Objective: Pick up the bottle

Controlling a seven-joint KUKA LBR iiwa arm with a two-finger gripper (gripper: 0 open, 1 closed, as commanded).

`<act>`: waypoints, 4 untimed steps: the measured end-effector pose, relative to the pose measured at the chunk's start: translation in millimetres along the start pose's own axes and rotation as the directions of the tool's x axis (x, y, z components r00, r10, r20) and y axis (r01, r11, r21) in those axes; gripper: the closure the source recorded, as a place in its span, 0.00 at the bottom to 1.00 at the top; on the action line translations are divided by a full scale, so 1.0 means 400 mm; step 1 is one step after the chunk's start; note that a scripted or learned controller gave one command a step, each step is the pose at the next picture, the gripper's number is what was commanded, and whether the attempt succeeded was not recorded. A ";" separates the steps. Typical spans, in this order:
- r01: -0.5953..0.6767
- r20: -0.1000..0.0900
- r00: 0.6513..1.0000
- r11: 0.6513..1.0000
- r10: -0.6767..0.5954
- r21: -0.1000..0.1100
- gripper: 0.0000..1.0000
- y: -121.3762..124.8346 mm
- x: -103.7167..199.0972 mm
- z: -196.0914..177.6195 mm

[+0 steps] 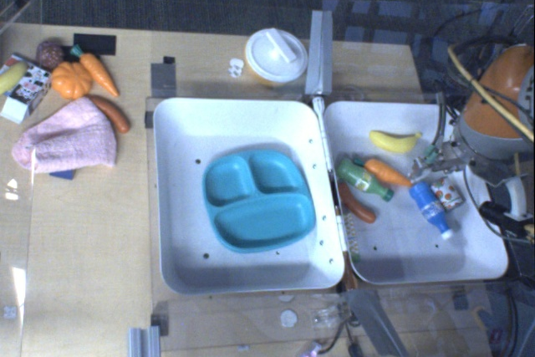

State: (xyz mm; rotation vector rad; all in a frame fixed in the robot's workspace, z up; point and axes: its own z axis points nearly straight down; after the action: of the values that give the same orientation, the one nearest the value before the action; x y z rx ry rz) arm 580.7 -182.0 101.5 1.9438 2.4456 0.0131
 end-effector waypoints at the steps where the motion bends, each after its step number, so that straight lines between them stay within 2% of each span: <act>1: 0.322 -0.010 0.947 0.947 -0.322 0.009 1.00 0.032 -0.045 -0.199; 2: 0.321 -0.010 0.947 0.947 -0.321 0.009 0.00 0.032 -0.045 -0.199; 3: 0.177 -0.007 0.984 0.984 -0.177 0.008 0.00 -0.067 0.042 0.014; 4: 0.179 -0.004 0.984 0.984 -0.179 0.003 1.00 -0.060 0.042 -0.016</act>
State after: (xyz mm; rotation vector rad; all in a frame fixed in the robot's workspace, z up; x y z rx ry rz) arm 553.5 -171.2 107.1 1.7182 2.6138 0.0103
